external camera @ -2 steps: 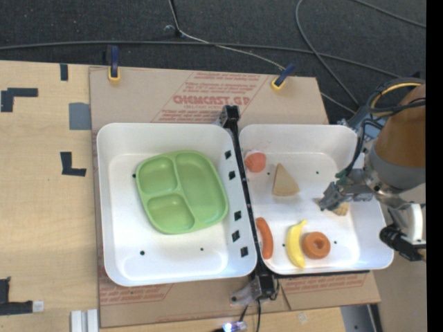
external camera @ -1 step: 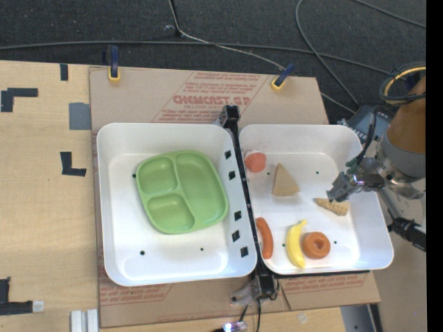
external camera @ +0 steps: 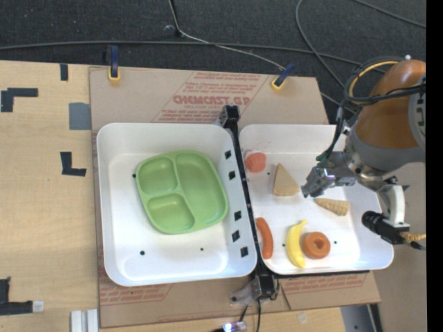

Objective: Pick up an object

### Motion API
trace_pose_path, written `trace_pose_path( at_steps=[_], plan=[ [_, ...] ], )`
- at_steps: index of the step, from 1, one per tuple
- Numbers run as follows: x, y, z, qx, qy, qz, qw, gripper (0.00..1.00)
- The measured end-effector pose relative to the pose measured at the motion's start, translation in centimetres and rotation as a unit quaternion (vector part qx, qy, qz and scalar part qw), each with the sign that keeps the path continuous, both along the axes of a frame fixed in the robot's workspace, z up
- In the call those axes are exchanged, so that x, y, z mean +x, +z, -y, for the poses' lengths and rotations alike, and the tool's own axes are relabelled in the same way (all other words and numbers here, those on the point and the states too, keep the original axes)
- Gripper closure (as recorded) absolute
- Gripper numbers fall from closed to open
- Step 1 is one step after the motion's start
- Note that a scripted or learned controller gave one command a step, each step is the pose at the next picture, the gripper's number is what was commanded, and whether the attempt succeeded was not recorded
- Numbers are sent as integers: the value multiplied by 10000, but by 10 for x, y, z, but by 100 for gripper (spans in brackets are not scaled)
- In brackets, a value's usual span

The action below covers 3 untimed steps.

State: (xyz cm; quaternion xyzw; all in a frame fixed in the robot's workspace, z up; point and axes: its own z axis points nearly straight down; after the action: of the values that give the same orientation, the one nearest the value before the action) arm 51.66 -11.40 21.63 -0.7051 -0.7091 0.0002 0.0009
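Hand (external camera: 315, 184) low over right bin (external camera: 360, 140), between cheese wedge (external camera: 284, 181) and cone (external camera: 333, 206). Finger state: cannot tell, nothing visibly pinched. Wedge just left of hand, cone just below-right. Red ball (external camera: 256, 162) near divider, upper left of wedge. Along front of bin: sausage (external camera: 264, 236), banana (external camera: 295, 242), donut (external camera: 318, 245) touching banana. Left bin (external camera: 114, 206) carries green tray (external camera: 182, 191), three compartments. Both bins on cardboard sheet (external camera: 208, 95), clamped at back by two clips, on pale wood surface (external camera: 34, 206) with black tape marks. Dark carpet (external camera: 83, 12) behind, cables running across.
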Motion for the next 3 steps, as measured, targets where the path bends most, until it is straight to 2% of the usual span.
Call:
trace_pose_path(
  at_steps=[2, 3],
  plan=[
    [41, -15, -104, 1, 5, -2, 10000, 100],
    [56, -1, -159, 2, 6, 8, 10000, 100]
  ],
)
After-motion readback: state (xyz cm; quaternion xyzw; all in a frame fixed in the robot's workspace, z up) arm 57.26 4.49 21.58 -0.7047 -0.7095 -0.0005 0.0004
